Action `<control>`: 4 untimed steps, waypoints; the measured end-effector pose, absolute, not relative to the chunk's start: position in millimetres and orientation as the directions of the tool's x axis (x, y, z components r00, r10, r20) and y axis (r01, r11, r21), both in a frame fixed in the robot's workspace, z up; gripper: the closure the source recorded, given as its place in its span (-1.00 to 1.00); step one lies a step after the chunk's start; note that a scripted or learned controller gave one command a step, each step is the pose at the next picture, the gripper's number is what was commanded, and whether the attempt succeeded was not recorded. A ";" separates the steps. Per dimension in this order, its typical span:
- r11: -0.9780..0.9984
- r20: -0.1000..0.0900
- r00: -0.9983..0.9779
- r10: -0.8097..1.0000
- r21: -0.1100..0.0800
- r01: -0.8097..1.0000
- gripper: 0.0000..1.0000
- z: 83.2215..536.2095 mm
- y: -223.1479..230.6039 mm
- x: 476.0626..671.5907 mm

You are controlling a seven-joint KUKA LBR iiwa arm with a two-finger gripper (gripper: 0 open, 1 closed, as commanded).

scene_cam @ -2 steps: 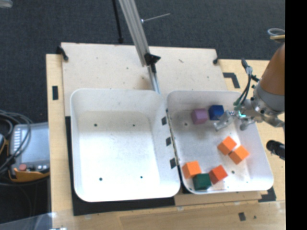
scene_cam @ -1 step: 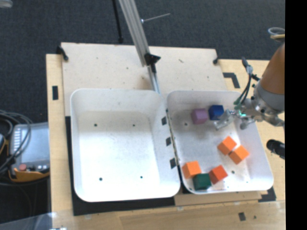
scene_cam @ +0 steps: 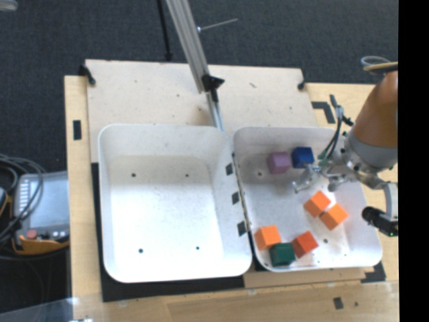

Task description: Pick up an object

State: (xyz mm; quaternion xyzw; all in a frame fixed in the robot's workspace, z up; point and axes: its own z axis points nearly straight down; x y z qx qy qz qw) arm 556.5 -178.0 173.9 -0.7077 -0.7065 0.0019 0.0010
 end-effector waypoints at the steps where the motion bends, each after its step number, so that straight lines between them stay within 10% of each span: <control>1: -0.005 -0.015 0.005 1.000 0.017 1.000 -1.00 123.1 -178.9 555.1; 2: -0.002 -0.011 0.003 1.000 0.026 1.000 -1.00 126.9 -178.1 559.2; 3: -0.009 -0.013 0.009 1.000 0.032 0.999 1.00 136.9 -179.6 560.7; 4: 0.004 -0.001 -0.004 1.000 0.006 1.000 1.00 182.6 -176.1 567.0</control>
